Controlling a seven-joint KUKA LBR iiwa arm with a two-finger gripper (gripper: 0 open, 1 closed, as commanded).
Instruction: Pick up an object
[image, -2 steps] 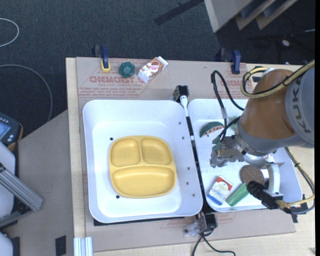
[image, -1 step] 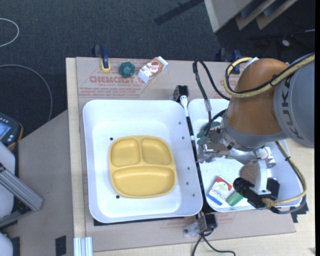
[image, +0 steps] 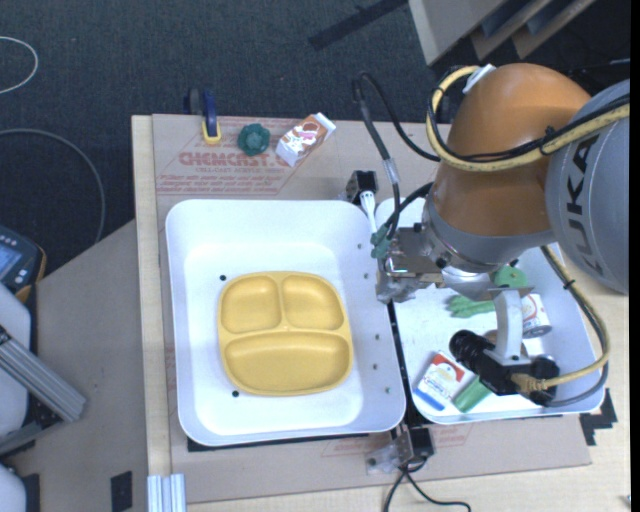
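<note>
In the right bin's (image: 424, 332) near corner lies a small red-and-white carton (image: 439, 379), print too small to read, touching a green piece (image: 471, 393). The left bin (image: 190, 300) holds a yellow divided plate (image: 286, 332). Farther in, the gripper (image: 400, 272) hangs low over the right bin's left rim; how wide it stands cannot be told. Beside it lie green scraps (image: 476, 304) and a labelled white bottle (image: 535, 316). Farthest, counter cardboard (image: 240, 170) reads "CHEMCAST" in red, bearing a teal cap (image: 254, 137) and another carton (image: 305, 139).
</note>
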